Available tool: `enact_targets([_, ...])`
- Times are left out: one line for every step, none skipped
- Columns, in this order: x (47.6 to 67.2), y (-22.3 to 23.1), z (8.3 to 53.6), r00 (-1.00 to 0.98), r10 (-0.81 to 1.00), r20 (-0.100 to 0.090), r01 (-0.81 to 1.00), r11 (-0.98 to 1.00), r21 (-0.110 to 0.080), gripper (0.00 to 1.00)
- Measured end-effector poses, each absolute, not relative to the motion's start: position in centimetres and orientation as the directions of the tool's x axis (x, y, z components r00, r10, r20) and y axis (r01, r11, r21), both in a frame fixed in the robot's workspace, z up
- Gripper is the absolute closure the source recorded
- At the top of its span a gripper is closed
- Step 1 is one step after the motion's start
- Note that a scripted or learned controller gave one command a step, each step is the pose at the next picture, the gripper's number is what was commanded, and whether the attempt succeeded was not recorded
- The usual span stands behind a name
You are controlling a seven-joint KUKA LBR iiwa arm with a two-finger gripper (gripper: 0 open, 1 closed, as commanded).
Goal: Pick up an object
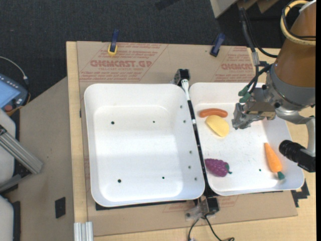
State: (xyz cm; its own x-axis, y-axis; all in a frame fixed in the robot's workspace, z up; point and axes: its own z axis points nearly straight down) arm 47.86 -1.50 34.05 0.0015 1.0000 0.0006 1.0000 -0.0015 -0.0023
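Camera view: the gripper (242, 118) hangs low over the right bin (251, 182); whether it is open or closed cannot be told. A yellow piece (218, 126) lies just left of it, touching a sausage (213, 113). Purple grapes (217, 167) and a carrot (273, 159) lie farther off.

Camera view, single, fixed: you look down from above the table (45, 134) at a slant. Framing: both white bins, the left bin (95, 134) and the right bin (251, 182), sit side by side and whole in frame, at middle distance. Far edge of the table lies toward the top. The arm (298, 59) enters from your right.
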Motion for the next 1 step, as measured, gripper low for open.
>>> enact_targets([47.97,0.94,35.46,-0.002,1.000,0.000,1.000,0.002,0.003,1.00])
